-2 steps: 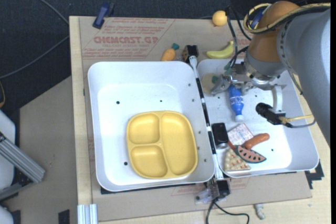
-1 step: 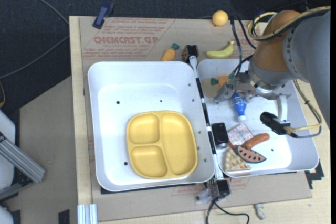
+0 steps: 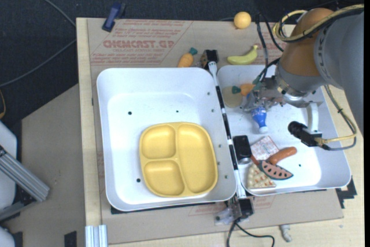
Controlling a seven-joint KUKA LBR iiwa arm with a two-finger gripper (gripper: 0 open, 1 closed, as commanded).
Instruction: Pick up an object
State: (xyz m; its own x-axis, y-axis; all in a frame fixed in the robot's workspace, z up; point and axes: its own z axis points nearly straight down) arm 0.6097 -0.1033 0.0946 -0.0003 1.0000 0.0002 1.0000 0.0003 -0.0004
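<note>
My gripper (image 3: 260,103) hangs low over the back of the right bin (image 3: 329,173), just above a small blue and white bottle (image 3: 260,119) that lies on the bin floor. I cannot make out whether it touches the bottle. An orange and teal toy (image 3: 243,89) lies just left of the gripper. Towards the front of the same bin lie a sausage (image 3: 281,154), a watermelon slice (image 3: 275,171), a pale cracker (image 3: 258,180) and a pink and white packet (image 3: 263,146).
The left bin (image 3: 115,95) holds a yellow divided plate (image 3: 178,158). A black block (image 3: 241,147) sits by the divider. Behind the bins on the cardboard lie a banana (image 3: 243,56), an orange ball (image 3: 243,20), an orange toy (image 3: 186,59) and a blue object (image 3: 113,17).
</note>
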